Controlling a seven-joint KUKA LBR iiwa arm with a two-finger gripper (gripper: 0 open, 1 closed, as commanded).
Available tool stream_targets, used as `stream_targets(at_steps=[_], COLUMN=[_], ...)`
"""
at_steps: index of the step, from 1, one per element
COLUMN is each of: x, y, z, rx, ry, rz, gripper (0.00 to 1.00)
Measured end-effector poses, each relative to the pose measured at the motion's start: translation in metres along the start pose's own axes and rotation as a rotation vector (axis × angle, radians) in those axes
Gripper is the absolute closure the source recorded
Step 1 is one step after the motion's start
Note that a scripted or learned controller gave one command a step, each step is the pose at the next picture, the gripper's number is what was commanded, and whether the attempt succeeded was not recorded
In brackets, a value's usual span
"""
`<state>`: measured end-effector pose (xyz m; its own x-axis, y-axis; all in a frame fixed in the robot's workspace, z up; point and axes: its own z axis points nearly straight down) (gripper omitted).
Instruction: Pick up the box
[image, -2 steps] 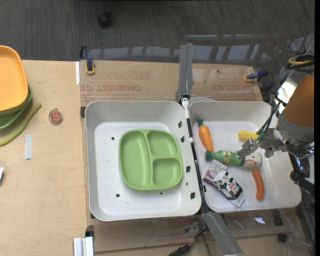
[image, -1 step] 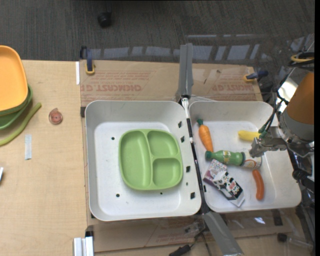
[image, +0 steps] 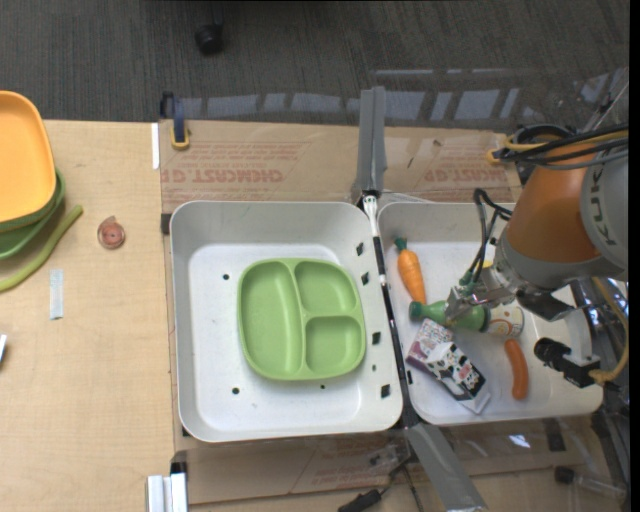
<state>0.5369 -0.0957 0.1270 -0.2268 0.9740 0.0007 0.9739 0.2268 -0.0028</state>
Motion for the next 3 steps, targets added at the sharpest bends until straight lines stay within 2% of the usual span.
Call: stream_targets(at_steps=[1, 2, 3], x=[-0.044, -0.012, -0.012], y=[-0.071, -0.035, -0.013], z=[-0.128, -0.061, 0.018], rx=[-0.003, 0.001, 0.001], ry=[-0.002, 0.0, 0.001], rz=[-0.099, 0.182, 0.389], gripper=[1.0, 1.0, 1.0])
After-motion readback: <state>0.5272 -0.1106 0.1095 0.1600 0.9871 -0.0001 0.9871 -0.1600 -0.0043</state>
